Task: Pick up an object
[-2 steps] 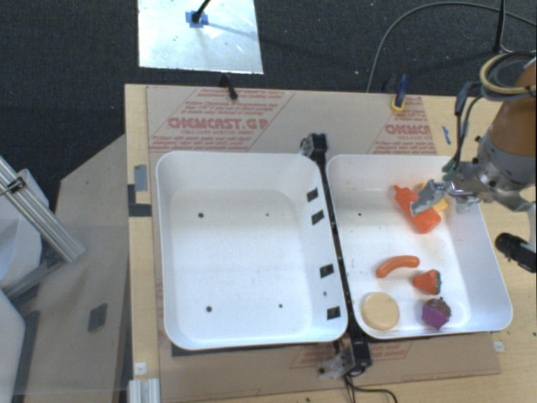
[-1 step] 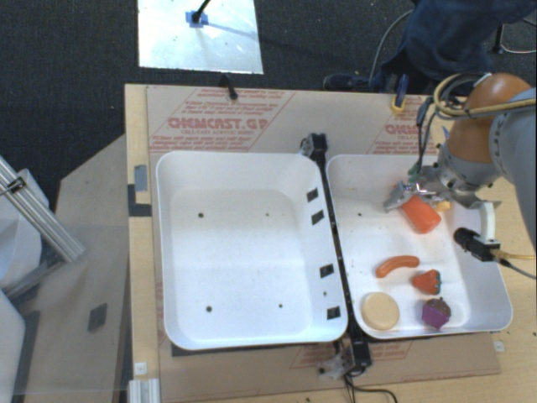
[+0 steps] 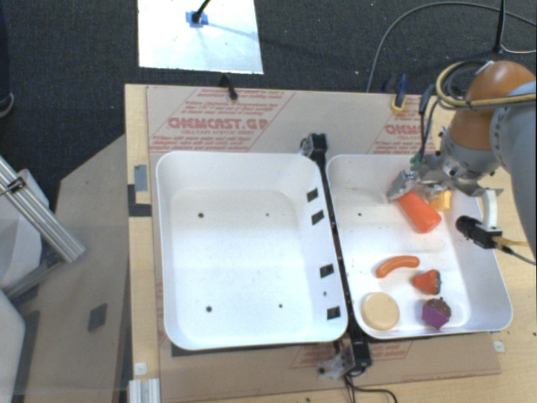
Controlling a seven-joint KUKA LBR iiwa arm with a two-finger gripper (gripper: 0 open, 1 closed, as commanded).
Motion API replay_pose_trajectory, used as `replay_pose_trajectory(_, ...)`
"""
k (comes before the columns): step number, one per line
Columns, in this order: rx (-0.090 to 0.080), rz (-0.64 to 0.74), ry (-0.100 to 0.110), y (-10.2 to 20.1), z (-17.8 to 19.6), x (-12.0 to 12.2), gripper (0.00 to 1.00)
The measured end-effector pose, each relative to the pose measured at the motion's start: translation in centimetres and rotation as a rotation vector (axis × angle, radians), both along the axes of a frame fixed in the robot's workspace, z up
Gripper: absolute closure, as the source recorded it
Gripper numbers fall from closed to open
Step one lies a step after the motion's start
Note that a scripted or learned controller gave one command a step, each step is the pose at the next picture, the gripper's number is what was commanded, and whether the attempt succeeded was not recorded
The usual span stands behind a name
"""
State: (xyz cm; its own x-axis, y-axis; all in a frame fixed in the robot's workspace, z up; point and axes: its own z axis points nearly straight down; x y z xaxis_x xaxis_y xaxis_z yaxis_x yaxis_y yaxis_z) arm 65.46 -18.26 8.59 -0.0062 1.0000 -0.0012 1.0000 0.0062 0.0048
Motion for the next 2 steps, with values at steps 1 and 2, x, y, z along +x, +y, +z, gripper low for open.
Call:
replay_pose_trajectory(1, 0.000, -0.004, 0.004, -0.4, -0.1, -1.6, 0.00)
replay_pose_trajectory(2, -0.001, -0.002, -0.002, -0.4, 1.1, -1.4, 1.00)
